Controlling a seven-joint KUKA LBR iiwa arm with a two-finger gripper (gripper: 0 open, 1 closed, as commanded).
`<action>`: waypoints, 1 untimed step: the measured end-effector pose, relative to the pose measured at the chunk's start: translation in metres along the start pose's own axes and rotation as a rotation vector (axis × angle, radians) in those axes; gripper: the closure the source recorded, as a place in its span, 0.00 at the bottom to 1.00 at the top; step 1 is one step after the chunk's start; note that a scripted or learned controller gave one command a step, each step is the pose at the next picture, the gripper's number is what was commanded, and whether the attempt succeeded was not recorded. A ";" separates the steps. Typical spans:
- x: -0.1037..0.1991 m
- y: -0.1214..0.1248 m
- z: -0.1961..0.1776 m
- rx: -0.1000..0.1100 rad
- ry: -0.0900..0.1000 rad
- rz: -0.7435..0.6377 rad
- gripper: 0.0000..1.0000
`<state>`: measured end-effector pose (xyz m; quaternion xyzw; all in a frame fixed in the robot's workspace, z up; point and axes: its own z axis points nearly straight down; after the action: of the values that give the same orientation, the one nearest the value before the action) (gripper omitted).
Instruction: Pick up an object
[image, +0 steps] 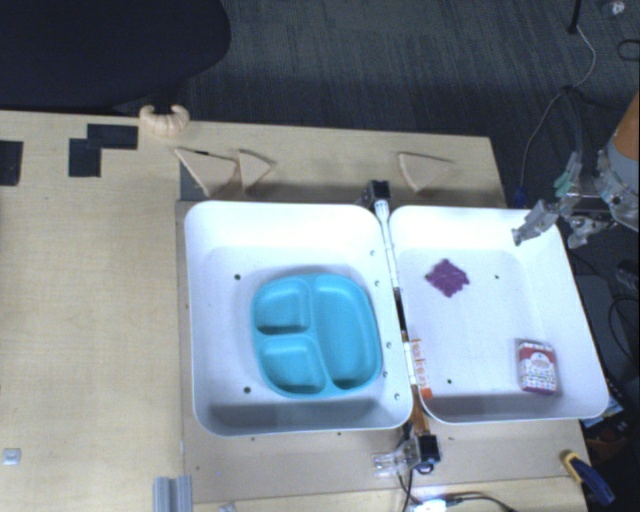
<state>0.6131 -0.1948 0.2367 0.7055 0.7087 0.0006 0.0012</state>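
A: Item one, the small red-and-white box: where do you see it?

B: In the right bin, near its front right corner, long axis running roughly front to back.

A: Item two, the purple piece?

B: Same bin, toward the back and centre, lying flat with open floor around it.

A: Item three, the end effector?

B: At the bin's back right edge, above the rim, carrying nothing; its opening you cannot tell. Both items lie forward and left of it.

A: Item four?

B: The blue divided tray, in the left bin on the desk.
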 end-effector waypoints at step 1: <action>-0.001 -0.005 0.148 -0.001 0.000 0.002 0.00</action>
<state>0.6084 -0.1956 0.0892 0.7061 0.7081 0.0012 0.0015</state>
